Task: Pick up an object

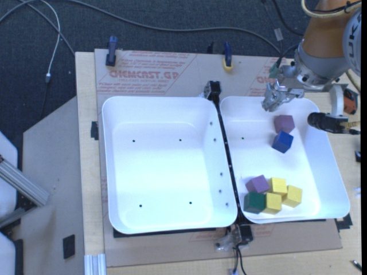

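Mauve block (284, 122) near the right bin's (327, 153) far edge looks light, rigid; I'd pinch its flat sides, though whether my tool (274, 103) is open or closed I can't tell.

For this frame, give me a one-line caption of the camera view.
KUKA arm's hand hovers at the right bin's far edge, above seven coloured blocks; purple block and blue block lie nearest.

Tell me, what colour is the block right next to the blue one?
Dull purple block, touching the blue block, seen in the camera view.
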Controlling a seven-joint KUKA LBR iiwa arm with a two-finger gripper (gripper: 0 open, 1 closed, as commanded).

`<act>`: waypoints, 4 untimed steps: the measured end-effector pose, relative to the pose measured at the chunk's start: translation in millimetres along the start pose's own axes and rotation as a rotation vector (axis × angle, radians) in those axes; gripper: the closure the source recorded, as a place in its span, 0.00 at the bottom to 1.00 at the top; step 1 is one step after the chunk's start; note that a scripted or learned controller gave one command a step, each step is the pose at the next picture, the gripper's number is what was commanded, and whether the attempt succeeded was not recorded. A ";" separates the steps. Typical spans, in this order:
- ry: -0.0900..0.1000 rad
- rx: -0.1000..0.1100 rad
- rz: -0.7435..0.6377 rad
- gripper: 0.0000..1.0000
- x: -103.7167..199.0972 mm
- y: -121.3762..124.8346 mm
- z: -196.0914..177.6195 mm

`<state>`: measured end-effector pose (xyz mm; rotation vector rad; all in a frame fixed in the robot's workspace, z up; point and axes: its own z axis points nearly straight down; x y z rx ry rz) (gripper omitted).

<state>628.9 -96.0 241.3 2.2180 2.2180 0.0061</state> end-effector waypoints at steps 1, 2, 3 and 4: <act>0.001 0.005 0.000 1.00 0.0 0.4 -7.5; 0.001 0.007 -0.003 1.00 49.7 6.6 7.5; 0.002 0.007 -0.005 1.00 102.7 6.1 14.6; 0.002 0.004 -0.005 1.00 153.0 17.3 3.6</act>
